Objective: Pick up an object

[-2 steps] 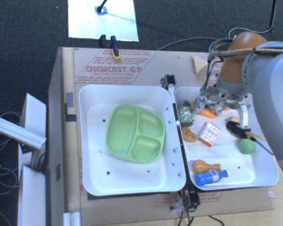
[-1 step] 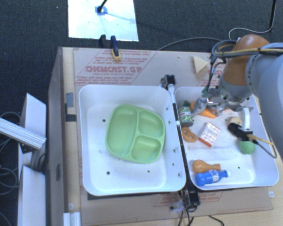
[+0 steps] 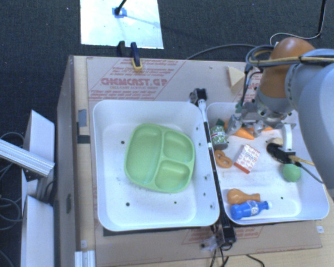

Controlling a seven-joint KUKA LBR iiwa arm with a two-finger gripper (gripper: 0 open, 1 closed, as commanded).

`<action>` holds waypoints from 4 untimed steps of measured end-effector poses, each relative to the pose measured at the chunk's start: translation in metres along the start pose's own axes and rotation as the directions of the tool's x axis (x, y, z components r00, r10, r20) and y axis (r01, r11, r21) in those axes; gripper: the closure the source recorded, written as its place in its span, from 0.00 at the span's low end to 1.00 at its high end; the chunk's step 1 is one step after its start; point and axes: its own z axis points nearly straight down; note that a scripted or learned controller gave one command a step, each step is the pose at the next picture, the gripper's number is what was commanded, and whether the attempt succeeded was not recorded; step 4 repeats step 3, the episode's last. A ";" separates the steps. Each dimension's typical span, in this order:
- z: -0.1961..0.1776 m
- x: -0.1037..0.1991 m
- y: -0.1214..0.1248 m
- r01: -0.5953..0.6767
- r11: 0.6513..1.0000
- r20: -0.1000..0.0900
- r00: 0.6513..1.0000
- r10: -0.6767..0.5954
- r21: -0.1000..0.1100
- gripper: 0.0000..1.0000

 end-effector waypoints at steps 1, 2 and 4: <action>0.001 -0.005 -0.002 0.002 1.000 -0.010 1.000 -0.002 -0.005 0.00; 0.001 -0.006 -0.003 0.004 1.000 -0.013 1.000 -0.004 -0.009 0.00; 0.002 -0.007 0.000 0.003 1.000 -0.014 1.000 -0.003 0.003 0.00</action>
